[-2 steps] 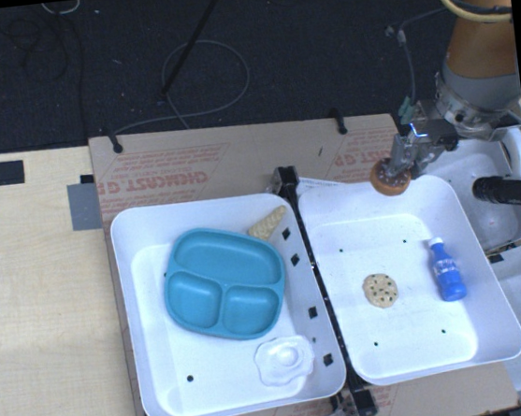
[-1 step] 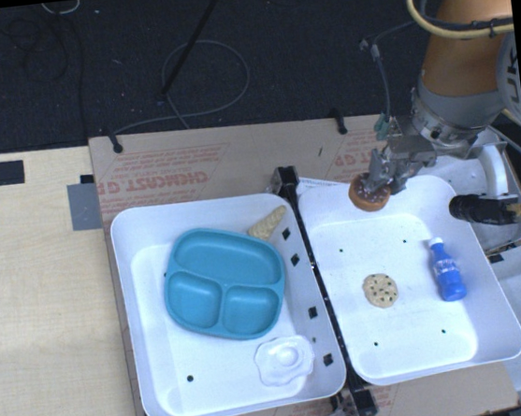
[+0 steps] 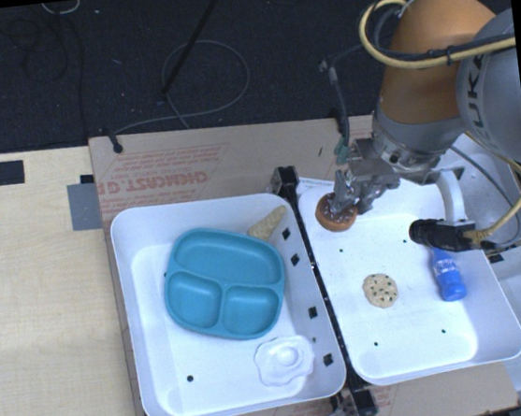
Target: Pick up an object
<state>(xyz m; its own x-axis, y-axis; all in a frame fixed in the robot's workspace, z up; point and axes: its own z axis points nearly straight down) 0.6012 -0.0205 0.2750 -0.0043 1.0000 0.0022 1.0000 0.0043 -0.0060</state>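
**Two bins, gripper down on a brown disc**

Two shallow white bins sit side by side on a cardboard sheet (image 3: 190,169), which lies on the pale wooden bench (image 3: 39,324). The cardboard has red print, upside down and mirrored from this view, and I can't read it. The grey arm (image 3: 431,59) comes in from the right with its orange band up top. Dark letters on its casing are cut off at the frame edge.

The left bin (image 3: 156,356) holds three things:
- A blue divided plate (image 3: 224,282) with three compartments, all bare, near the middle.
- A white fried-egg piece (image 3: 284,360) at the near right corner, just beside the plate.
- A tan wedge (image 3: 267,223) at the far right, touching the plate rim.

The right bin (image 3: 428,342) also holds three:
- A blue bottle (image 3: 449,278) lying near the right wall.
- A speckled cookie (image 3: 380,289) mid-bin, apart from the bottle.
- A brown disc (image 3: 335,219) in the far left corner, close to the black clips (image 3: 295,245) on the wall between the bins.

The gripper (image 3: 343,203) is down directly on the brown disc and covers part of its top. Can't tell whether it is clenched or released, or whether the disc is grasped. The disc looks to be resting on the bin floor.

Grey and black patches (image 3: 81,205) mark the bench on the left.
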